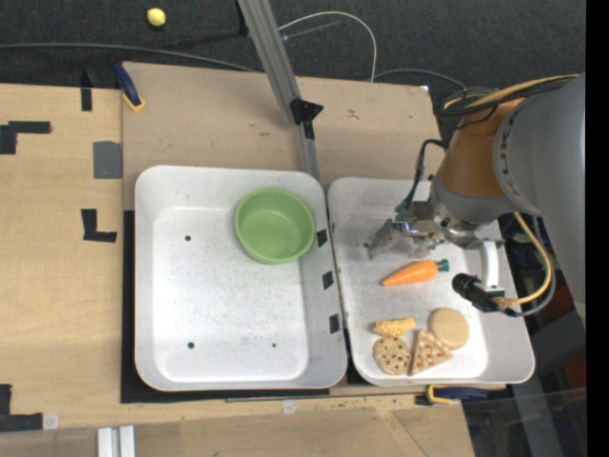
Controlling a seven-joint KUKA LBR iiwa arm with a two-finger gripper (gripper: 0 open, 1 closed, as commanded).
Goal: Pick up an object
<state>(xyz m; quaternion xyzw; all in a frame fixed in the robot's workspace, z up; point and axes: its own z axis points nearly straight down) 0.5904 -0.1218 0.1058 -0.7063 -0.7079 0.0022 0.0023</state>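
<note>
Two shallow white bins sit side by side on your counter [57, 255]. Your left bin [162, 284] holds a green bowl [274, 225] near its upper right corner. Your right bin [362, 303] holds a toy carrot [412, 273] near the middle, and along its lower edge a corn piece [394, 327], a cookie [389, 355], a pizza slice [426, 351] and a round bun [448, 328]. Your gripper [395, 236] hangs low over the right bin, just above the carrot and apart from it; its fingers look released, grasping nothing.
</note>
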